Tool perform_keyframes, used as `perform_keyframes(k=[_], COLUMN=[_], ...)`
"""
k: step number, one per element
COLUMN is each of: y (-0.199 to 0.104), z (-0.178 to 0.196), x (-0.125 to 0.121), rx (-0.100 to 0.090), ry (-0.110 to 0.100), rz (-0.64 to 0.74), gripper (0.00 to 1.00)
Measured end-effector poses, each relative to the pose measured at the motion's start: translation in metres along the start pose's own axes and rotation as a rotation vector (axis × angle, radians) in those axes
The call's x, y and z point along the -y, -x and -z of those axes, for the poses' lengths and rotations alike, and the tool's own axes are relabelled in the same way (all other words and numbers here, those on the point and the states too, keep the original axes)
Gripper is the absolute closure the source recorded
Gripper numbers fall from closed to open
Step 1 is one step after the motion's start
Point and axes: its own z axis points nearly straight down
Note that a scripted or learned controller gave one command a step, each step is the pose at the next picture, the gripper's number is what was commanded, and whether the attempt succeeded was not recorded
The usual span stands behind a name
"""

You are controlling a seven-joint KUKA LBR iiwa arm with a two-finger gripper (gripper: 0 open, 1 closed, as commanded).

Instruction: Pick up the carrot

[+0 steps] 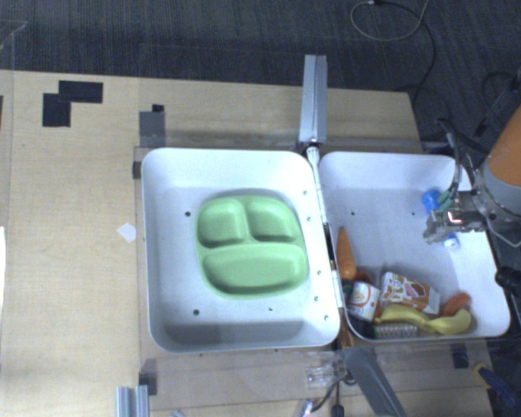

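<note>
Nearest us we see a banana [425,323] and a small carton [408,290] along the right bin's [391,181] front wall, the carrot [345,254] against its left wall, and the gripper [445,224] beyond, grip state unclear.

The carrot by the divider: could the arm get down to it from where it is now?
Probably yes. The carrot lies uncovered against the right bin's left wall, and the tool hangs across bare floor. The wall may crowd it.
</note>
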Motion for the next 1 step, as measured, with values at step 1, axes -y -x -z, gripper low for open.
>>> perform_keyframes(k=[1], y=[0.0038], z=[-0.1115], x=[0.028], rx=[0.002], ry=[0.007], rz=[-0.069], gripper=[1.0])
